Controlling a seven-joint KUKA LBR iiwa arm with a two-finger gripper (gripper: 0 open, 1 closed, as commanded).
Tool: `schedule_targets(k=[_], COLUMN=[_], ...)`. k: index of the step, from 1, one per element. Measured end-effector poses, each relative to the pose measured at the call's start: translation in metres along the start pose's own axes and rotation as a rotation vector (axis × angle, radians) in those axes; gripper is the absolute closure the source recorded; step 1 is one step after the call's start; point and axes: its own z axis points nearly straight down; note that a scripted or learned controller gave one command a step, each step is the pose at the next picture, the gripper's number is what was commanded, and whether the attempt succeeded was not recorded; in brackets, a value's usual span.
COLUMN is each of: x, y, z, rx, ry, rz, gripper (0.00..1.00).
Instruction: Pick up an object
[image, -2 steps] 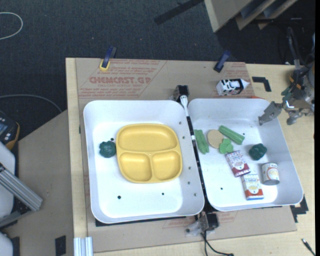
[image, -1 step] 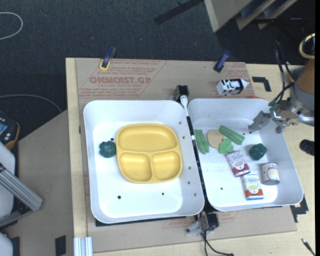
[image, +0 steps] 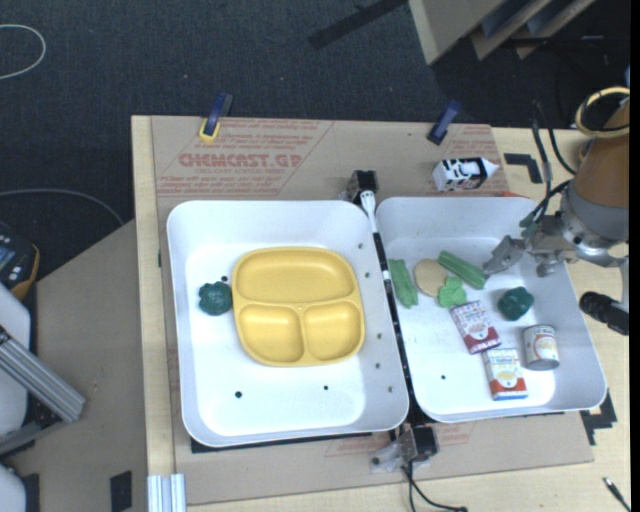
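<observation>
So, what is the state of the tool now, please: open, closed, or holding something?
Tool: it cannot be told whether it is open or closed; nothing is seen held. It hovers over the right bin.

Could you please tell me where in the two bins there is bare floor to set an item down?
Left bin: a bare strip along the near edge below the yellow tray, another behind it. Right bin: a bare patch at near left, between the divider and the cartons. Its middle is crowded: green pieces, dark green toy, can, with the gripper above.
</observation>
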Motion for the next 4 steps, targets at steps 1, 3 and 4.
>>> schedule_targets(k=[1, 3, 4], x=[0.001, 0.003, 0.003], y=[0.0, 0.007, 0.012], z=[0.049, -0.01, -0.054], rx=[-0.002, -0.013, -0.014], ry=[0.0, -0.005, -0.006], rz=[0.001, -0.001, -0.001], gripper=[0.0, 1.0, 1.0])
